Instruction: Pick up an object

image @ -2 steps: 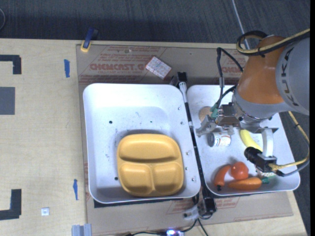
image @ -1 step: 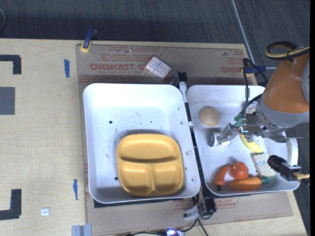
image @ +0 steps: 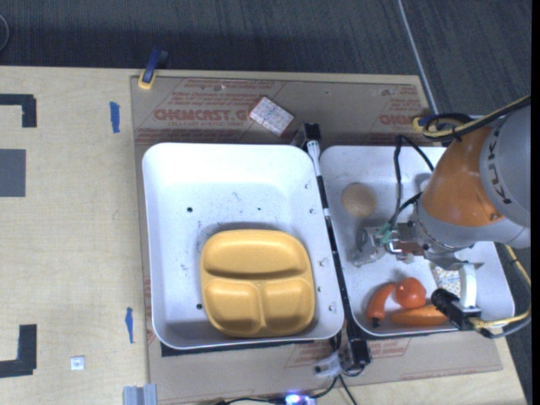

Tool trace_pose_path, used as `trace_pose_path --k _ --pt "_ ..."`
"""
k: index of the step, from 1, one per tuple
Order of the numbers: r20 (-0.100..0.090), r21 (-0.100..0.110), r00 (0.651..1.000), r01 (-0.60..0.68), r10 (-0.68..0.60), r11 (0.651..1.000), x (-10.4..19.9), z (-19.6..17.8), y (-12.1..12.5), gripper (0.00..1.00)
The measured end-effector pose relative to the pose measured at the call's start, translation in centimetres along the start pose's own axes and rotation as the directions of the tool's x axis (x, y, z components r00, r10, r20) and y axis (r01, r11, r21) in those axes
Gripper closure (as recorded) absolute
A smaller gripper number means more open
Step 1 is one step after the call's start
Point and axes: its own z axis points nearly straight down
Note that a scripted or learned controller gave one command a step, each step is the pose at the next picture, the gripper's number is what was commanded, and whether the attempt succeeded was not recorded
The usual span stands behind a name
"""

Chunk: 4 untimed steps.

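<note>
My gripper (image: 369,246) hangs low over the middle of the right bin (image: 337,171), its metal tip near the bin's left wall. A tan ball (image: 358,199) lies just beyond it, apart from it. Toward the front of the same bin sit a red round object (image: 412,292) and a curved orange object (image: 381,304), with a long orange piece (image: 418,316) beside them. I see nothing between the gripper's tips. The left bin (image: 169,184) holds a yellow compartment tray (image: 257,281) at its front.
A patterned item (image: 445,275) peeks out from under the wrist in the right bin. A small printed card (image: 272,115) lies on the cardboard behind the bins. The arm's orange band (image: 460,188) covers the right bin's far right part.
</note>
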Motion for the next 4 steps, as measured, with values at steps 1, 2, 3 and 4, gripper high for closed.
trace_pose_path --k 1,2,3,4 --pt "0.000 -0.001 1.000 0.000 0.000 1.000 0.1 0.0 -3.4 0.00" --pt "-0.001 -0.004 1.000 0.000 0.000 1.000 0.2 -1.0 -3.3 1.00" --pt "-0.002 0.003 1.000 0.001 -0.001 1.000 11.0 -9.9 -3.5 1.00" --pt "-0.001 0.003 1.000 0.001 -0.001 1.000 11.0 -9.9 -3.5 0.00"
